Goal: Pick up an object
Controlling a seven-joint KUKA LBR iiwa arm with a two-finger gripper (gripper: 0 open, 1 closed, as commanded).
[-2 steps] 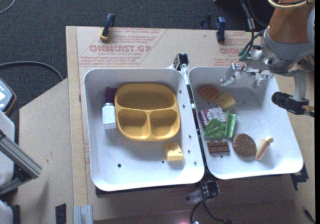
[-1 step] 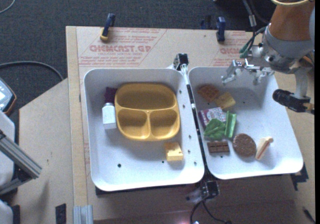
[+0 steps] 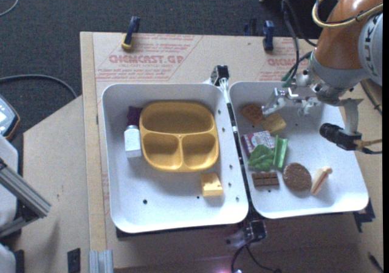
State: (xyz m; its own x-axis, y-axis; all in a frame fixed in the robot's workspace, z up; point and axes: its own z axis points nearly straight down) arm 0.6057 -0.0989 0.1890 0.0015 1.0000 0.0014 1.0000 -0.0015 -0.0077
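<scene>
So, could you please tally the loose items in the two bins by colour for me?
Yellow: 2, the divided tray and the cheese block
White: 1, the small bottle
Green: 2, the leafy piece and the stick
Brown: 3, the cookie, chocolate bar and bread piece
Total: 8; others are too unclear to sort.

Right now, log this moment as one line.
claw: above right bin, near tan block | grasp: none seen | left bin: yellow tray
</scene>
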